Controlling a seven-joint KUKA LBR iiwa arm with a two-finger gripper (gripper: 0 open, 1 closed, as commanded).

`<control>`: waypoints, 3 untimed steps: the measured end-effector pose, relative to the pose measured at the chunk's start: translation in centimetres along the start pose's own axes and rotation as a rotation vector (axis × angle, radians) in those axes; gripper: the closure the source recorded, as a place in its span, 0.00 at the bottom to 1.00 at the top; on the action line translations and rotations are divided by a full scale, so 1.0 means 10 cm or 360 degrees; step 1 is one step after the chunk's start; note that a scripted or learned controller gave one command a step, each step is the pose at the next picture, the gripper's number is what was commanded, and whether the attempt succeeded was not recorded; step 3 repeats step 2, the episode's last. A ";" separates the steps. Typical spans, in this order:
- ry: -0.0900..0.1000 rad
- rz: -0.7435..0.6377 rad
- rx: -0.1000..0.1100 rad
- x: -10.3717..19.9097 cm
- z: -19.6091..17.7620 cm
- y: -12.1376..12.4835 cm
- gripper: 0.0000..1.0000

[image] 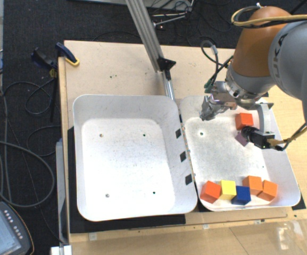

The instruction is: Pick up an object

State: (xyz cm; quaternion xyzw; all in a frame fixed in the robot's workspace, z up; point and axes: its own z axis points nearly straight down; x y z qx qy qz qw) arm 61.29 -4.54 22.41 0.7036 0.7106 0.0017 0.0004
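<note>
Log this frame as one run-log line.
gripper: over right white plastic bin, far end | held: nothing seen | nearest: orange cube | cluster: near edge

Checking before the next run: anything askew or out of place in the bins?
Nothing damaged or spilled. All blocks sit in the right bin: five bunched along its near edge, an orange block and a purple one near the gripper.
</note>
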 end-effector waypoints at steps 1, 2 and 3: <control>-0.0002 0.0003 0.0001 0.43 -0.02 0.11 1.00; 0.0000 0.0004 -0.0001 0.94 -0.12 0.24 1.00; 0.0000 0.0004 -0.0001 0.94 -0.12 0.24 1.00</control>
